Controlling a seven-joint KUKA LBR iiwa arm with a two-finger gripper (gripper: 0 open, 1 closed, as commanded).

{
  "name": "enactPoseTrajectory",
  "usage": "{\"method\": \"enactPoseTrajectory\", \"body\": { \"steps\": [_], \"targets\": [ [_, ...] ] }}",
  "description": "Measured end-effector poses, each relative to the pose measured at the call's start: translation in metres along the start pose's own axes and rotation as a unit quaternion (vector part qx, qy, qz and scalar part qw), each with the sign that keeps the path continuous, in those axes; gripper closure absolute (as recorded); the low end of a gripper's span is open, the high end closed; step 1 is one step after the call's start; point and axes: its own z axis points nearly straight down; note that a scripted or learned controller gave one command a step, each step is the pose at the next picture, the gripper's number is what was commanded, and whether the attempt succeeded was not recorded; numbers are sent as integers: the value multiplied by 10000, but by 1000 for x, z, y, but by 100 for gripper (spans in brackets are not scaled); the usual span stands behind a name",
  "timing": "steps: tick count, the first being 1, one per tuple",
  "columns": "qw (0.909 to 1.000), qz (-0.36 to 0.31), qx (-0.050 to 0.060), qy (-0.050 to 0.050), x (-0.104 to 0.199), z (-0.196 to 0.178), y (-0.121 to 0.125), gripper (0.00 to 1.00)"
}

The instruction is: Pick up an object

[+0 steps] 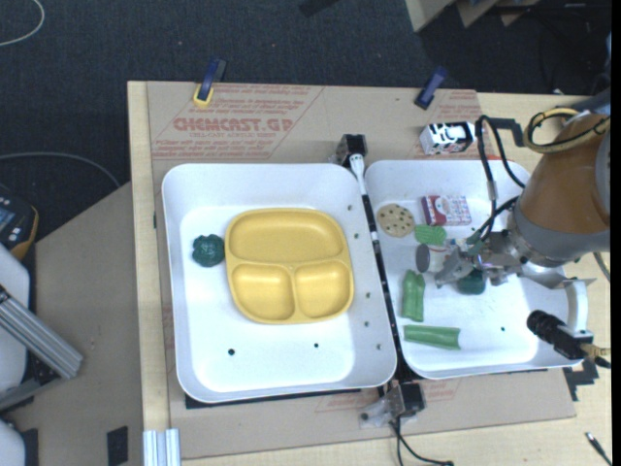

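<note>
I see the gripper [464,266] low in the right bin [505,343], reaching in from the right with the grey arm [568,197] and its orange band above it. A dark green object [473,282] sits right at the fingertips, touching or nearly touching them, but I cannot tell whether it is actually between the fingers. I also cannot tell whether the hand is spread or pressed together; the metal parts blur together from this angle.

Around it in the same bin: a small grey cylinder [423,257] just left of the gripper, a light green block [431,233] above that, a red-and-white box [444,209] near the top, and a round cookie [394,219] beside the bin's left wall. Lower down, a green wedge [414,296] stands lengthwise, and a longer green piece [432,335] lies across below it.

The left bin [194,348] holds a yellow divided tray [288,264] in the middle, with a dark green lump [208,250] just off its left edge.
</note>
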Motion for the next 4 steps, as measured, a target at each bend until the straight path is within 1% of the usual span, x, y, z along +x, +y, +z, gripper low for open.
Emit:
{"method": "enactPoseTrajectory", "body": {
  "steps": [1, 2, 3, 4],
  "targets": [
    [10000, 0, -9, -1, 1, 44, -1, 0],
    [10000, 4, -43, -14, 0, 31, 1, 100],
    [10000, -1, -65, -25, -5, -13, 1, 100],
    [10000, -14, -69, -25, -1, -56, 1, 100]
  ]
}}
